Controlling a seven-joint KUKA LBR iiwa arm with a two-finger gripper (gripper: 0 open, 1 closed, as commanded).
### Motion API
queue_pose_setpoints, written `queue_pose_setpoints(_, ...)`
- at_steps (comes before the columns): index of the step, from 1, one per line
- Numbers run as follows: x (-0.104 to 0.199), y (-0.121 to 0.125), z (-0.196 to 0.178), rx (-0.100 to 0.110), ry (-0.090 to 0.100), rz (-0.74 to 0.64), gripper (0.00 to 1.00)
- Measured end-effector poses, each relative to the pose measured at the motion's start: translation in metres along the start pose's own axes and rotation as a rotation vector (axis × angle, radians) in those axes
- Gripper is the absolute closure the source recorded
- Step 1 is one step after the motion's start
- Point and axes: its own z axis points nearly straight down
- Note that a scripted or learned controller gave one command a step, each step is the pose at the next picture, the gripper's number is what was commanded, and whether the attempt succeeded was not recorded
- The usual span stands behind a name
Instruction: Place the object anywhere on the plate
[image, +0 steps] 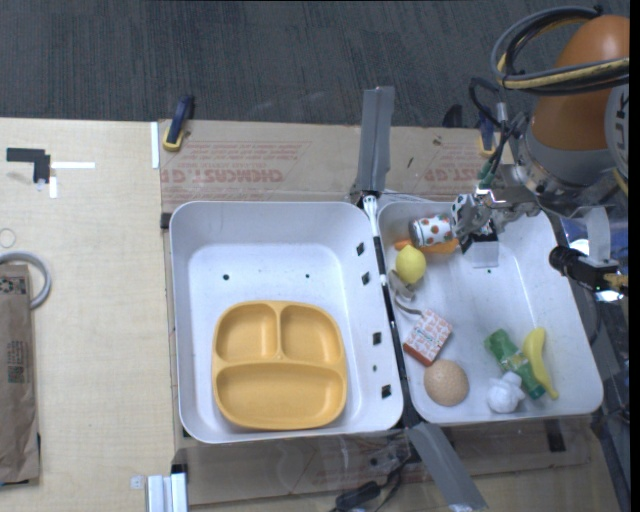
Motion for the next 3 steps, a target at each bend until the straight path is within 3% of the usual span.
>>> queue_pose_setpoints(1, 0.072, -0.111, 0.008, 0.001, 0.001, -0.082, 1.0)
queue_pose_setpoints(2, 0.137, -0.12, 0.034, 0.003, 0.001, -0.181, 1.0)
queue_pose_setpoints(3, 0.205, -0.115, 0.109, 0.002, 0.001, -0.265, 1.0)
